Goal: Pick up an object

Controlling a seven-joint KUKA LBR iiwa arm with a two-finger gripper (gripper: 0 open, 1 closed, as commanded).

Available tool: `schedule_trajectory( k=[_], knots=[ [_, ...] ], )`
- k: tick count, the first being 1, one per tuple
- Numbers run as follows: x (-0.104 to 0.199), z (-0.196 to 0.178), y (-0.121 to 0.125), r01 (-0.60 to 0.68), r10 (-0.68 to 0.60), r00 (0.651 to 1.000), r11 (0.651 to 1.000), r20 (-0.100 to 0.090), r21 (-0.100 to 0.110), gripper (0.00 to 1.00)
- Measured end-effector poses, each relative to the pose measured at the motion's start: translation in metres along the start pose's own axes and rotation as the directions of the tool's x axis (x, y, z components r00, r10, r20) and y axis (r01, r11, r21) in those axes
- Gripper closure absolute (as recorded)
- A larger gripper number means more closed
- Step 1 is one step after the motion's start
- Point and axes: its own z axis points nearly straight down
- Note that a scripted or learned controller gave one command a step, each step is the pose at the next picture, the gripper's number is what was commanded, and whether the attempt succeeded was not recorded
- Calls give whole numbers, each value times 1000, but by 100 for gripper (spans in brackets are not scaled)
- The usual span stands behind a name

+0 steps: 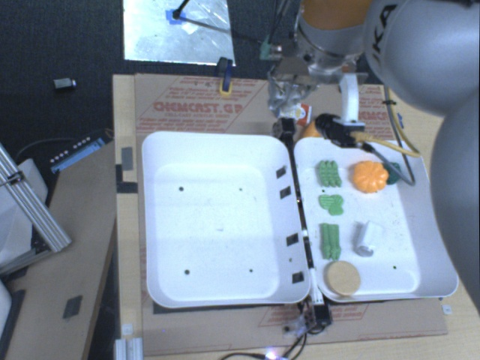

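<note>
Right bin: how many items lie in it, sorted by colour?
Green: 3, the upper ridged piece, the small middle piece, the lower ridged piece
Orange: 1, the pumpkin-like toy
Grey-white: 1, the cylinder
Tan: 1, the round disc
Total: 6

**Bright, even light over both bins, soft focus throughout**

Overhead light washes the white bins (217, 223), and the left one glares pale below and left of the jaws. A foil sheet (178, 19) up-left flares with specular shine. Shadows are faint and short. The arm (420, 43), right of the jaws, looms blurred. Overall detail is grainy and slightly soft.
</note>
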Motion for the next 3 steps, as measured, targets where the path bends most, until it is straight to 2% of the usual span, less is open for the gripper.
schedule_trajectory(
  k=[1, 2, 3],
  knots=[
    [-13, 8, 27, -5, 5, 1000, 1000, 0, 4, 100],
    [11, 40, -20, 2, -2, 1000, 1000, -1, 11, 100],
    [32, 93, -93, 3, -3, 1000, 1000, -1, 17, 100]
  ],
)
